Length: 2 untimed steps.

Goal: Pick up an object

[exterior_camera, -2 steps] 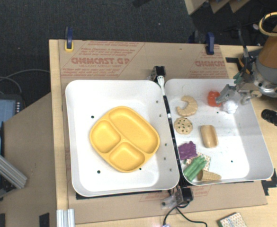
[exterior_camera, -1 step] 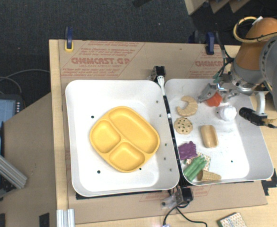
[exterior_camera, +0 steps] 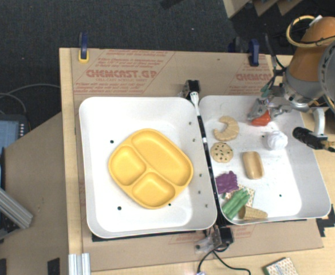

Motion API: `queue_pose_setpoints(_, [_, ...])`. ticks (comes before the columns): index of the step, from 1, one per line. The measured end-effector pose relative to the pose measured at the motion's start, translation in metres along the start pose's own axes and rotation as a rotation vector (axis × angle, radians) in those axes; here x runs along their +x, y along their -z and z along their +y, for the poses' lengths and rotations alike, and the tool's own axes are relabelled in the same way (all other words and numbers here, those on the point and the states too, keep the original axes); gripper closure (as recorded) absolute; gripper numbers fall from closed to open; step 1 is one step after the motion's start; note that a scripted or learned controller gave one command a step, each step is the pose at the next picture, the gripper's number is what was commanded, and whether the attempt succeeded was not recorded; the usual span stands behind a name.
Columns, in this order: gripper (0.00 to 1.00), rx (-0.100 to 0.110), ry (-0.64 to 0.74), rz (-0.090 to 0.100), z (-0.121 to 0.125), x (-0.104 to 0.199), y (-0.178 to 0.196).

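The gripper point(exterior_camera: 263, 109) sits low over the right bin's point(exterior_camera: 304, 196) far corner, touching a small red object point(exterior_camera: 261, 119) (its grip cannot be told); a yellow divided plate point(exterior_camera: 150, 168) lies in the left bin point(exterior_camera: 98, 125).

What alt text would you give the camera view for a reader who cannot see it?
A grey arm with an orange band reaches from the right, its gripper low over a small red object in the right bin, which also holds a cookie, bread pieces and purple and green toys. The left bin holds a yellow divided plate.
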<state>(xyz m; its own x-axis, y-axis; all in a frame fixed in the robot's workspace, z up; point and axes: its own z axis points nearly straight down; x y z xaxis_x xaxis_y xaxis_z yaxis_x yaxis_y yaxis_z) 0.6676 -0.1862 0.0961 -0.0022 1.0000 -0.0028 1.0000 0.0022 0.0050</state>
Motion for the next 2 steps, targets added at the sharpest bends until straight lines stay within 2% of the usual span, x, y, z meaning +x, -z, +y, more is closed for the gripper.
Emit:
queue_pose_setpoints(1, [1.00, 0.008, 0.002, 0.005, -0.028, 0.077, -0.011])
queue_pose_setpoints(2, [1.00, 0.005, 0.004, 0.007, -0.109, 0.151, 0.105])
